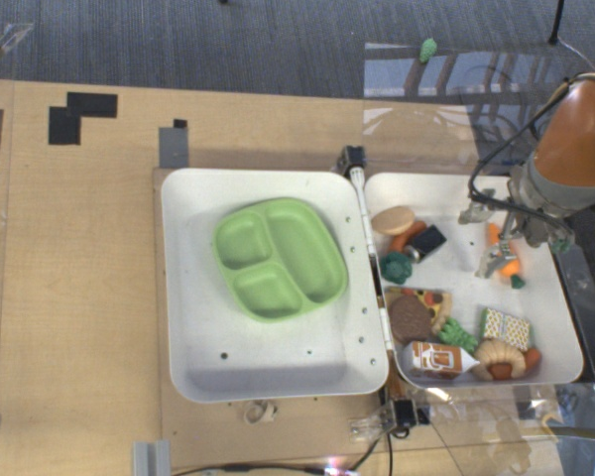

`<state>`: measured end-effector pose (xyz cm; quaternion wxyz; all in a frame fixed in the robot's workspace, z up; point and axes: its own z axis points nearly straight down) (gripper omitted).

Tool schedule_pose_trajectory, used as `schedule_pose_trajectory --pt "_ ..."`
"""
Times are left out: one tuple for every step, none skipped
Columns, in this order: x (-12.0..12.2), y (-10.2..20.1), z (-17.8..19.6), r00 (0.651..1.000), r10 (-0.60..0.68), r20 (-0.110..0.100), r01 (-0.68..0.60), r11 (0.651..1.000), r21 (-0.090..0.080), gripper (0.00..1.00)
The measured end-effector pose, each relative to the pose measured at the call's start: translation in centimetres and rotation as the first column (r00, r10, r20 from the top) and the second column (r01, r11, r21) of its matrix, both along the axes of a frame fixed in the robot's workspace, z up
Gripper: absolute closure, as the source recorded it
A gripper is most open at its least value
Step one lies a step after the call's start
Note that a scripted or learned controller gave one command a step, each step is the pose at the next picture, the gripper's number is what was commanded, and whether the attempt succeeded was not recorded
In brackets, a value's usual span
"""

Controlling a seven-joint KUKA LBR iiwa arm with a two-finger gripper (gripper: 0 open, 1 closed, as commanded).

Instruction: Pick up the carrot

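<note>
The carrot [512, 265] is a small orange piece with a green tip, lying near the right wall of the right bin [456, 206]. My gripper [499, 254] is down in that bin directly over the carrot and covers its middle. Orange shows above and below the gripper. The grey arm with its orange band [575, 147] comes in from the right above it.
A green divided plate [278, 258] lies in the left bin [193, 345]. The right bin also holds a bun [395, 219], a black block [429, 240], a green broccoli piece [397, 266], a brown cookie [410, 317], a croissant [501, 357] and a carton [436, 360].
</note>
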<state>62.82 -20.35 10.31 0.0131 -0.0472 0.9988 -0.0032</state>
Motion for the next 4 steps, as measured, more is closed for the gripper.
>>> schedule_pose_trajectory --pt "0.4 0.0 1.5 1.0 0.002 0.014 -0.002 1.0 -0.003 1.0" --pt "0.4 0.0 1.4 1.0 0.003 0.013 -0.003 1.0 -0.002 0.0" --pt "0.6 -0.2 -1.3 0.982 0.188 -0.011 -0.188 0.982 -0.001 0.0" --pt "-1.0 -0.5 -1.3 0.904 0.427 -0.013 -0.427 0.904 -0.006 0.0"
